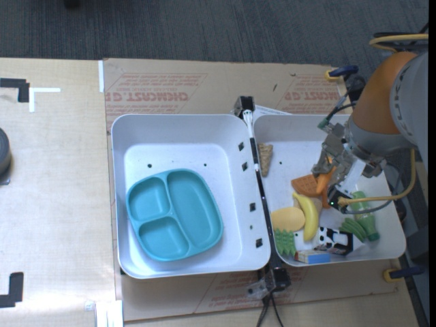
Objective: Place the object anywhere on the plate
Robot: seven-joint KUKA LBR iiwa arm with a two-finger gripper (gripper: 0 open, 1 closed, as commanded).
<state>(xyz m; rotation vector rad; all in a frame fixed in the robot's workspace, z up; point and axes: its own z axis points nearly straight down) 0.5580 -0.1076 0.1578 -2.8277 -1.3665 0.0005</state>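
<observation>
Clutter made the pick the hard part of this step. The gripper (332, 171) hung low over the right bin (293, 127), down among the toy food, and from this slanted view I could not tell whether it was open or closed, nor whether anything sat inside it. An orange carrot-like piece (308, 184) lay just under and beside the gripper tip, touching or nearly so; which object was meant was not certain, but that piece looked the likeliest. A yellow banana (310, 213) lay just below it, with a pale yellow round piece (289, 218) to its left, green vegetables (360, 225) to the right, a black-and-white toy (337, 240) toward the front wall, and a tan piece (264, 158) near the wall shared by the bins.

To do it well, I judged the gripper would need to close on one item alone, lift straight up before travelling, and clear the shared wall on the way across.

The teal divided plate (176, 214), with three compartments, lay flat in the left bin (177, 131), well apart from the gripper. Any compartment would have served. Both bins rested on a cardboard sheet (170, 87) atop a light wooden bench (54, 182), and dark flooring (204, 12) lay beyond.
</observation>
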